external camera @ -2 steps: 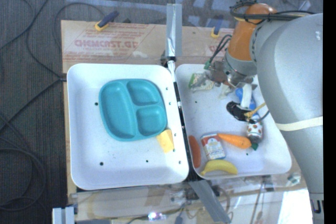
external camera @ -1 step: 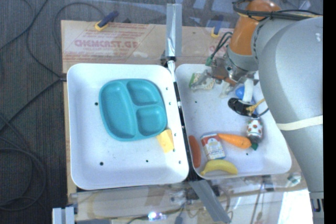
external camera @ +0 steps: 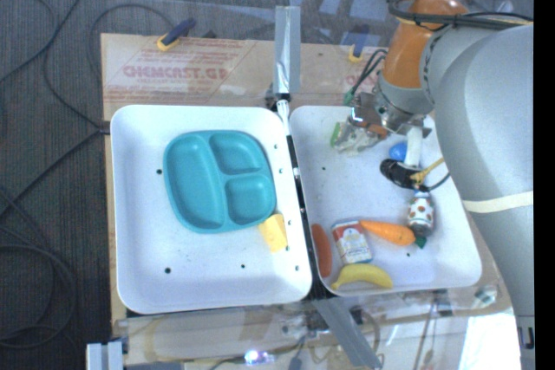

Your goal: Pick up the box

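Observation:
The box (external camera: 352,243) is a small red and white carton lying flat near the front of the right bin (external camera: 451,273). It sits between a red sausage (external camera: 322,249) and an orange carrot (external camera: 388,231), with a banana (external camera: 362,275) just in front of it. My gripper (external camera: 351,137) hangs over the far part of the same bin, well behind the box and apart from it. A small green piece (external camera: 336,133) shows at the gripper's left tip.
A speckled egg-shaped toy (external camera: 421,209) and a small blue thing (external camera: 397,152) lie at the right bin's right side. The left bin (external camera: 139,273) holds a teal divided plate (external camera: 218,179) and a yellow wedge (external camera: 273,231).

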You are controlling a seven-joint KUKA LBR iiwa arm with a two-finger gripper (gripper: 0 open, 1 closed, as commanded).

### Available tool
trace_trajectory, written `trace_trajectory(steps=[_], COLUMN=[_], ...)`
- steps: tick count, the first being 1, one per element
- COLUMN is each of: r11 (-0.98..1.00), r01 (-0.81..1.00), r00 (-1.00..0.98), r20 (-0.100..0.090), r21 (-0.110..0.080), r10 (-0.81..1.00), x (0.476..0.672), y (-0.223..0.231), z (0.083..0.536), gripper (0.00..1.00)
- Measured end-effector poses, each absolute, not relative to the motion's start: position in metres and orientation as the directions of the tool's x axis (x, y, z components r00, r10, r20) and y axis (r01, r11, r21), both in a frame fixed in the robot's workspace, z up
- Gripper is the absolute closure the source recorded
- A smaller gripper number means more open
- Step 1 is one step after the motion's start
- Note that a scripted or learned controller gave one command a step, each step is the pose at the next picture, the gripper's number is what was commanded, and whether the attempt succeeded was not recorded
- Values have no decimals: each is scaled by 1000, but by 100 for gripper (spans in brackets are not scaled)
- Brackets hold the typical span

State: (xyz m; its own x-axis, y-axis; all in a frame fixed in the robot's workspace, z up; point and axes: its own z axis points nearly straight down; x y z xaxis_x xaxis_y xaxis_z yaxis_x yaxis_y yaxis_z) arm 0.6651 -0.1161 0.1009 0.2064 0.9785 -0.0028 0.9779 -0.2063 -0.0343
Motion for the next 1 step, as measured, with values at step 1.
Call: trace_trajectory(steps=[1], r11=[-206], r01=[978], r00=[206], r20=[-3], r21=[-35], r10=[978], x=[665], y=[-116], z=[101], gripper=[0])
